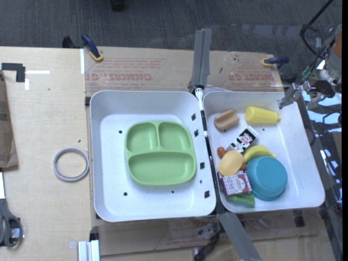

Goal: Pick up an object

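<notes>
From the overhead camera I look down at a slant on a pale wooden tabletop [43, 124] with a sheet of brown cardboard [141, 72] under two shallow white bins set side by side. Blue and yellow clamps [92, 48] pin the cardboard at its far edge. Beyond the tabletop the floor [163, 10] is dark grey carpet.

The left bin [103, 162] holds one thing, a green divided plate [161, 153] lying flat near its middle. The right bin [304, 162] holds a cluster of small things: a brown toy hot dog [226, 119] and a yellow corn cob [261, 115] toward the far side, a black and white carton [243, 140] in the middle, then a yellow banana [260, 152], a pale yellow round piece [230, 162], a blue bowl [267, 177] upside down, a pink and white packet [235, 184] and a green piece [242, 200] at the near edge. The bowl touches the banana and the packet.

A grey tape ring [71, 163] lies on the bare tabletop left of the bins.

The tool [291, 94] sits at the far right corner of the right bin, above its rim, apart from every item. I cannot tell how it stands.
</notes>
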Controlling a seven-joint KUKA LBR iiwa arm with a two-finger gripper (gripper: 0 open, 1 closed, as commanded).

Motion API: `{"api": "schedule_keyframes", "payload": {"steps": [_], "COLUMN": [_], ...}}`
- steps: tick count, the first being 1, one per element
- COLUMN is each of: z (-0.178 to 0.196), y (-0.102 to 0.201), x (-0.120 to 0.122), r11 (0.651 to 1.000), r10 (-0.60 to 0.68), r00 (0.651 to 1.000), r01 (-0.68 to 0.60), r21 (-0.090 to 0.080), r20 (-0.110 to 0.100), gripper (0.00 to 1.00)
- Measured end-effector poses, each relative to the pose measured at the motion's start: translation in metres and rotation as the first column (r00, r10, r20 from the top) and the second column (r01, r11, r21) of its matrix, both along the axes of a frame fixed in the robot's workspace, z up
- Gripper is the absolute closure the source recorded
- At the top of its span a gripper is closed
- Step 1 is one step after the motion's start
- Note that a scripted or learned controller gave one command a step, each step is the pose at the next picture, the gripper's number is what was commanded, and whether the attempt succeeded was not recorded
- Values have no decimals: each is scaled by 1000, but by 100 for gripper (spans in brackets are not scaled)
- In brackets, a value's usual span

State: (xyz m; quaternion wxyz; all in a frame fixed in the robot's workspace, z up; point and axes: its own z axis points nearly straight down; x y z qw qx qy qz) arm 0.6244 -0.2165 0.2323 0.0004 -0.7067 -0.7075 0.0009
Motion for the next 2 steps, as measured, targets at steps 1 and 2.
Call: {"api": "schedule_keyframes", "payload": {"steps": [1, 2], "z": [-130, -143], "y": [55, 11], "x": [-3, 28], "r11": [998, 998], "r10": [69, 54], "r00": [998, 998], "r01": [-69, -54], "r21": [1, 11], "r20": [-1, -18], "gripper": [0, 0]}}
